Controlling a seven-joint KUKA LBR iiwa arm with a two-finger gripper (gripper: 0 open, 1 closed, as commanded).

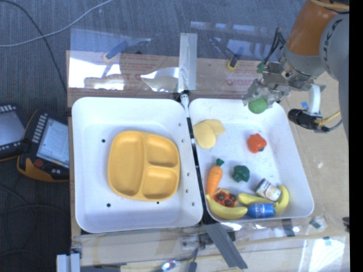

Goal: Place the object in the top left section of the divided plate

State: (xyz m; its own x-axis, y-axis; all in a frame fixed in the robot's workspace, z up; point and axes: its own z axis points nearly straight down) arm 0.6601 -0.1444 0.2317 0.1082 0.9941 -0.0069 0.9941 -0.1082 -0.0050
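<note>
Hanging over the far right corner of the right bin, this is how the moment stands.

Fingers: clenched on a small green ball [258, 105], which shows between and just below the fingertips.
Gripper [262, 97]: lifted above the right bin [292, 146], near its far rim, pointing down.
Arm [311, 24]: reaches in from the right, its orange band well above the wrist.
Task thing: the green ball, up in the air in the grasp, touching neither bin.
Plate [143, 164]: a yellow divided plate lying flat in the left bin [91, 123], with one long section on its left and two smaller ones on its right; nothing lies in any of them.
Goal section: I take the top left section to be the far part of the plate's left side, though which compartment is meant is not certain from this slant.
Other things in the right bin: a pale yellow piece [207, 133] by the divider, a red pepper [256, 143], a carrot [214, 177], a dark green broccoli [241, 173], two bananas [227, 209], a small can [267, 190] and a blue piece [261, 210], all well apart from the gripper.
Done, as I judge it: the pick looks made, since the ball is off the bin floor.
Left to do: carry the ball across the divider to the left bin, lower it over the plate and let go.
Progress: roughly the first third; the whole crossing and the drop remain.
Risk: the ball is round and sits low in the fingertips, so it may slip on the way.
</note>
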